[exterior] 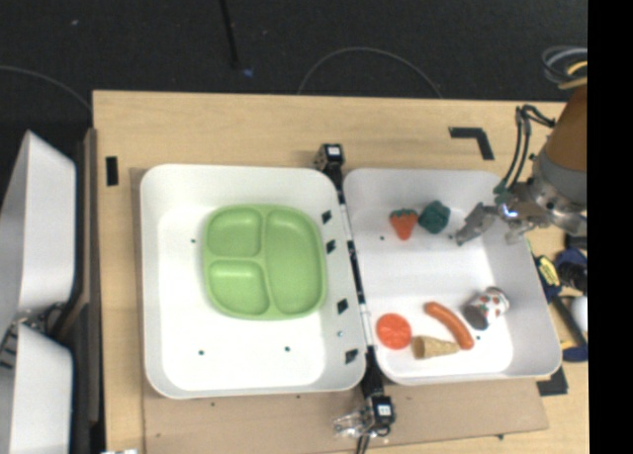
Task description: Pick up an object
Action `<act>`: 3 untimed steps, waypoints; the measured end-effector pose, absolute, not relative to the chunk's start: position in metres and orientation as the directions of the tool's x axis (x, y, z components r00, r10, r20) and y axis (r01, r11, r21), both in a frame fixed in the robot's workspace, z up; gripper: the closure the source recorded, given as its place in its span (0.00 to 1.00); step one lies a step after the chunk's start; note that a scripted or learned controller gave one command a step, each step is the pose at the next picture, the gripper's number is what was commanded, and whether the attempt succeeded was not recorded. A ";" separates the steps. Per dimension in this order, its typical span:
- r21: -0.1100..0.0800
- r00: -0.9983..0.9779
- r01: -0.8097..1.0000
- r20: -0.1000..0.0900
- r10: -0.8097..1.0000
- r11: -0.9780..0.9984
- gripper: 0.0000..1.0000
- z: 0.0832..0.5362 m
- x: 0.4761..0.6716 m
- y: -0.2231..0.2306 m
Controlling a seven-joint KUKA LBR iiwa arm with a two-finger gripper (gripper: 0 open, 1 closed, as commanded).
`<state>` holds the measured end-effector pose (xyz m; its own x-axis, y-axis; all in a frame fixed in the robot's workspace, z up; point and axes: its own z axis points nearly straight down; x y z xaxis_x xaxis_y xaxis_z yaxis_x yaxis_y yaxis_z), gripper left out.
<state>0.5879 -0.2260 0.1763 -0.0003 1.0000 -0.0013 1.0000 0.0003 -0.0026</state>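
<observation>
The right bin (435, 269) holds several small objects. A red strawberry-like piece (403, 224) and a teal lump (433, 216) lie near its far edge. Along the near edge lie an orange-red disc (394, 330), a red sausage (448, 321), a tan cone (435, 346) and a grey, white and red lump (487, 307). My gripper (492, 228) hovers over the bin's far right part, just right of the teal lump. Its two fingers are spread open with nothing between them.
The left bin (168, 244) carries a green divided plate (265, 260) in its middle. A raised divider with black clips (346, 264) separates the bins. Cables and blue-yellow parts (556, 274) sit at the bench's right side.
</observation>
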 end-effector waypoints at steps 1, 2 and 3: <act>-0.003 -0.003 1.000 -0.001 1.000 0.003 0.00 0.118 0.590 -0.218; 0.000 -0.001 1.000 -0.003 1.000 0.001 0.00 0.100 0.590 -0.220; 0.005 -0.001 1.000 -0.004 1.000 0.001 1.00 0.113 0.592 -0.221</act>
